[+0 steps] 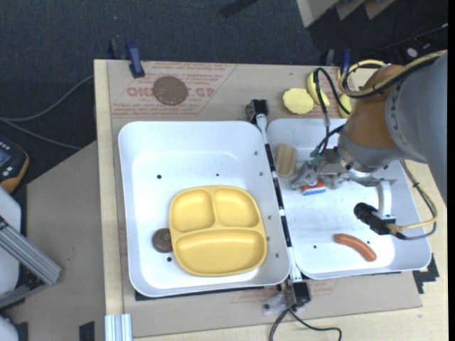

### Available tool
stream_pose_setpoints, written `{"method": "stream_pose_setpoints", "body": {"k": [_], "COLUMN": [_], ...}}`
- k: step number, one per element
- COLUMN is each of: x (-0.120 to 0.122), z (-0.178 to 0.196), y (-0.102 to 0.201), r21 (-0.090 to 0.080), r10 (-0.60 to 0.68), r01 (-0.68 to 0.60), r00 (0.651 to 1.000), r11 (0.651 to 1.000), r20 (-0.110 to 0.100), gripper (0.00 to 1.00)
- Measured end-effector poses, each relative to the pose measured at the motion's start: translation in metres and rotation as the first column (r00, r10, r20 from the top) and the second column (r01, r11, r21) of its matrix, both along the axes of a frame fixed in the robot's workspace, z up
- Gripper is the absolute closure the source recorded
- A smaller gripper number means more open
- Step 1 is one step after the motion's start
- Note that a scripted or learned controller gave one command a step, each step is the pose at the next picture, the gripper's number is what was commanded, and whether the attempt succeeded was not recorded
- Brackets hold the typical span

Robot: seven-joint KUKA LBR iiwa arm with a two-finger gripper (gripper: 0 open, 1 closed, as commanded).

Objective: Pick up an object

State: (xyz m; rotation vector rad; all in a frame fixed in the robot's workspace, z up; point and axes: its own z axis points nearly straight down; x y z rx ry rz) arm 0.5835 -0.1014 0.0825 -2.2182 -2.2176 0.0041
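**Now lower carefully onto the small red-and-blue piece**

Currently the tool (318,174) hangs low in the right-hand shallow white plastic bin (409,258), just above a small red-and-blue flat object (313,188); how it stands, and whether it has hold of anything, I cannot tell. Beside that object, toward the bins' shared wall, stands a tan block (286,160). A good grasp probably means centring over the object and avoiding the block.
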Motion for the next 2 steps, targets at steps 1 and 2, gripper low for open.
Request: {"method": "stream_pose_setpoints", "body": {"k": [1, 2], "x": [0.001, 0.002], "z": [0.012, 0.108], "y": [0.0, 0.072], "r21": [-0.002, 0.0], "r10": [0.001, 0.009], "r01": [-0.001, -0.009], "r00": [1.0, 1.0], "r11": [1.0, 1.0], "r20": [0.005, 0.015], "gripper": [1.0, 1.0]}}
